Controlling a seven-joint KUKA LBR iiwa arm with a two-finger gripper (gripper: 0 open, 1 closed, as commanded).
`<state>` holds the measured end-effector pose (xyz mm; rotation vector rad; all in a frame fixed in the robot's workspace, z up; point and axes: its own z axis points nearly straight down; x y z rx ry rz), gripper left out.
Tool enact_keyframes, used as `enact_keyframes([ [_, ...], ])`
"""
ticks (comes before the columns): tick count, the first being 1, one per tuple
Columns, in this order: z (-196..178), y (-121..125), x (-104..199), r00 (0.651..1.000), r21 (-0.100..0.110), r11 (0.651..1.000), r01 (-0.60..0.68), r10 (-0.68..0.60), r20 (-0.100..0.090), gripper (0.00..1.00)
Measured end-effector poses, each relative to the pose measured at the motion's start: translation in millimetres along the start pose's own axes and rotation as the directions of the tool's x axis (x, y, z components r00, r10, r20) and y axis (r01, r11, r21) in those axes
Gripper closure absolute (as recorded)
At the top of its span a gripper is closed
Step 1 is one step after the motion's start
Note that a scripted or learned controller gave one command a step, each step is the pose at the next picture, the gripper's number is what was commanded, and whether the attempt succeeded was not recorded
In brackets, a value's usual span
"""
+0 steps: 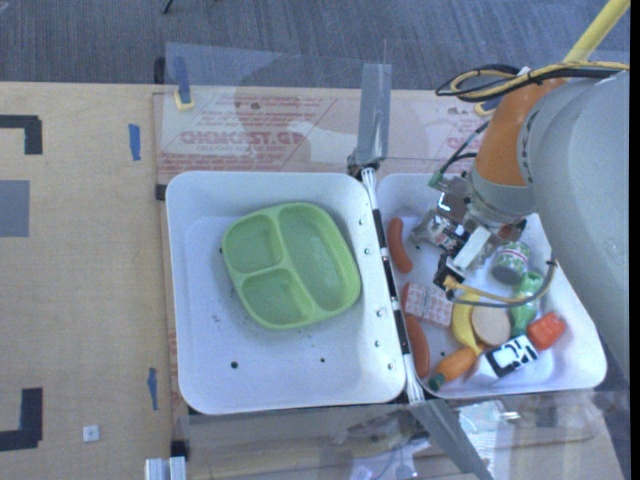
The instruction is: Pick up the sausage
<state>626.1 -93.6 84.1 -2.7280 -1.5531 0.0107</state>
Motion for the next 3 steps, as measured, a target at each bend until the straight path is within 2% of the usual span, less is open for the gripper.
enact_keyframes([
  [1, -8, 0, -2, 1.0, 0.006, 1.0, 0.002, -0.002, 0.008, 1.0],
  [2, -98, -14, 67, 0.999, -0.002, 0.999, -0.052, 0.052, -0.002, 1.0],
  [3, -117, -42, 149, 0.997, -0.002, 0.997, -0.074, 0.074, -0.001, 1.0],
])
